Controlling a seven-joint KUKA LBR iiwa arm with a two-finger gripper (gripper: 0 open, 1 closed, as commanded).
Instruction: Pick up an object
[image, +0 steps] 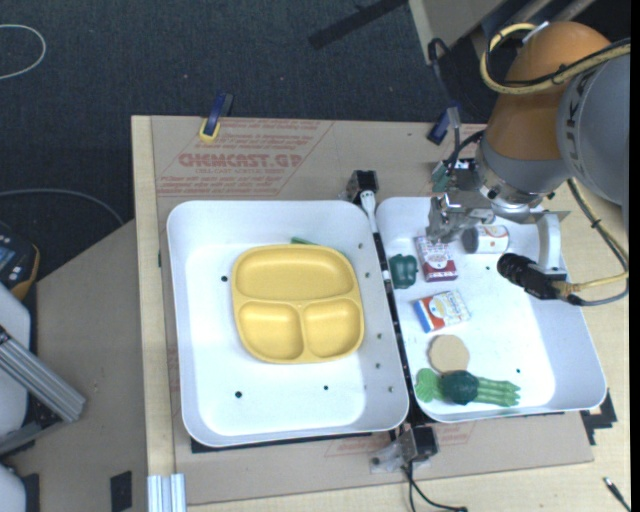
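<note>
From the overhead camera, the gripper (440, 238) hangs over the far part of the right bin (560, 345), its tips right at a small red and white packet (438, 262); whether they are apart or clamped on it I cannot tell. In that same bin lie a dark green piece (403, 269) by the near-left wall, a red, white and blue card (442, 310), a tan disc (449, 352) and a green toy (466, 388) along the near edge. The left bin (200, 330) on the surface (150, 300) holds a yellow divided tray (297, 302), with a green scrap (303, 241) just behind it.
</note>
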